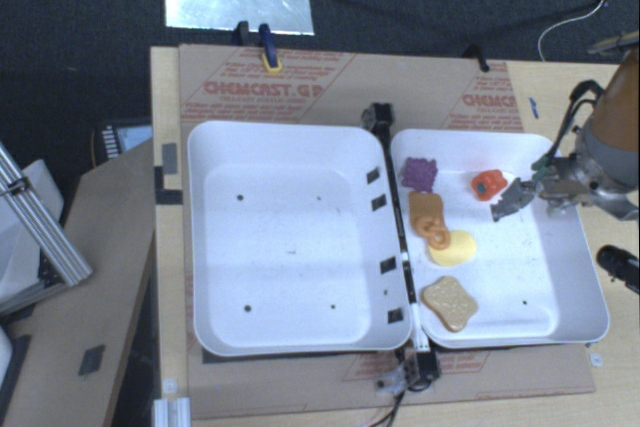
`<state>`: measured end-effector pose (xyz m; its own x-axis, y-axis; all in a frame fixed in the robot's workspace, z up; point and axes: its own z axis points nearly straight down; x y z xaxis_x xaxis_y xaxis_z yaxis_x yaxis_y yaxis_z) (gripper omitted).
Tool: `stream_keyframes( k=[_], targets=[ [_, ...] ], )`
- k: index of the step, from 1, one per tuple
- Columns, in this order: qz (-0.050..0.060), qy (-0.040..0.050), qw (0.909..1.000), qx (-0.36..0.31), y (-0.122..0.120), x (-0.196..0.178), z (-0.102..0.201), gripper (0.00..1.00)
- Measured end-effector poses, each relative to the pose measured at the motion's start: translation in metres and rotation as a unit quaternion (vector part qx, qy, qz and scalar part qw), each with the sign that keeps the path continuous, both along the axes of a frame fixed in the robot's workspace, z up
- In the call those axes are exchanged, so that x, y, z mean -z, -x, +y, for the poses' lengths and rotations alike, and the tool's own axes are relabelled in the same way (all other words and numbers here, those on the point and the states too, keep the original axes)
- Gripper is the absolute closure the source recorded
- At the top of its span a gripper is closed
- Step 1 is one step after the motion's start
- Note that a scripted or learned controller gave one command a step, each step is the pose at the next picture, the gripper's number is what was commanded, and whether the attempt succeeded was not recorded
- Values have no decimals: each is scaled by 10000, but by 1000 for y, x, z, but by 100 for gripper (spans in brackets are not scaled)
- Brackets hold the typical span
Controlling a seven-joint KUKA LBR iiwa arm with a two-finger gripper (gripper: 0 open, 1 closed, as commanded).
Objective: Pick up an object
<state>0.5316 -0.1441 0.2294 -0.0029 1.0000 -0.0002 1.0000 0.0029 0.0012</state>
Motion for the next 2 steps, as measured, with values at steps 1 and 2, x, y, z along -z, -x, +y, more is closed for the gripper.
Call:
stream_keyframes(
  k=[1, 2],
  targets=[
    [-94, 17, 9999, -30, -48, -133, 21, 0],
    [-99, 49, 9999, 31, -39, -316, -52, 0]
  ],
)
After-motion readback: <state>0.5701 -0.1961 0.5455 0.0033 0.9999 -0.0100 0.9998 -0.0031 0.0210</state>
